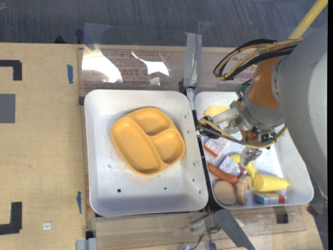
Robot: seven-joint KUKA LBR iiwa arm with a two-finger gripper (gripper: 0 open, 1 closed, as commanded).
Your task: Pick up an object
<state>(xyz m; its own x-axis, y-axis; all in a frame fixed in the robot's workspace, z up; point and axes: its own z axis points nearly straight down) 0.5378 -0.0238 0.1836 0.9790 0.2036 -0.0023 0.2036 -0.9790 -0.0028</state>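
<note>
Currently the gripper [248,152] hovers low over the right bin [299,160], above the piled toy food [244,178], presumably lining up a pick; finger state unreadable. Yellow tray [148,139] sits alone in the left bin [99,155].

Big grey arm [307,103], smooth and rounded, bulking in from the right. Orange band [263,85] ringing the wrist, grey collar beneath. Black and yellow cables [250,53] looping off the far side. Darker metal gripper [248,149] assembly lower down, with small fittings, thin wiring and a silvery tip. Fine detail too blurred to read.
</note>
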